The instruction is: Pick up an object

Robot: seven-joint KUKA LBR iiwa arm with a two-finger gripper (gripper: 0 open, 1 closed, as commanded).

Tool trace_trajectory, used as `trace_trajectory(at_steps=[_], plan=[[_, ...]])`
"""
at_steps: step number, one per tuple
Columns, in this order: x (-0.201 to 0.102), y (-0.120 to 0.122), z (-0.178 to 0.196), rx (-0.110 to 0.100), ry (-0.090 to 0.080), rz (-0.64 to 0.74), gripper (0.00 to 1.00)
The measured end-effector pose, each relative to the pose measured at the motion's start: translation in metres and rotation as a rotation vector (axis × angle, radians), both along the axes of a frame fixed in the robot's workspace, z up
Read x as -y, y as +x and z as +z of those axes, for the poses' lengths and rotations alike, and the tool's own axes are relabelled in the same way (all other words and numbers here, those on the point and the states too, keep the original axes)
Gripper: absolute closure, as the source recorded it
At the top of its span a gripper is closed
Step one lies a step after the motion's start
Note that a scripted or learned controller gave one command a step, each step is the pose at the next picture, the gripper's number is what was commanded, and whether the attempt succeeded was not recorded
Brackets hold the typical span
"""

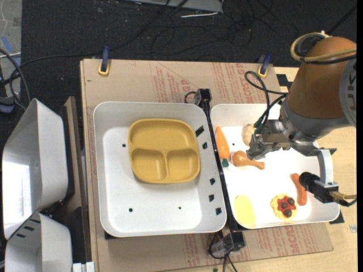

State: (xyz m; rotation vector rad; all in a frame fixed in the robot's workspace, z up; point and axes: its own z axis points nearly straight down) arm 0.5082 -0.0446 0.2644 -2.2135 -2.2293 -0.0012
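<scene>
The grey arm's gripper (262,149) hangs over the right white bin (266,203); whether its fingers are released or clenched, I cannot tell. The orange-brown toy drumstick (247,160) lies just below-left of them, so a short, centred descent should serve best.

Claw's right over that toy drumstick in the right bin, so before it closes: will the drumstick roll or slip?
The drumstick looks like smooth moulded plastic, so probably stiff, light and somewhat slippery. Its rounded bulb end and thin handle suggest it could pivot or roll if the claw nudges it off-centre. It lies flat on the right bin, so tipping seems unlikely.
</scene>
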Motion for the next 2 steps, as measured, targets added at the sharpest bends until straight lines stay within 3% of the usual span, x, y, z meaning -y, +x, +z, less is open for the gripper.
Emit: trace_trajectory(at_steps=[2], plan=[[-0.107, -0.002, -0.020, -0.004, 0.001, 0.001, 1.00]])
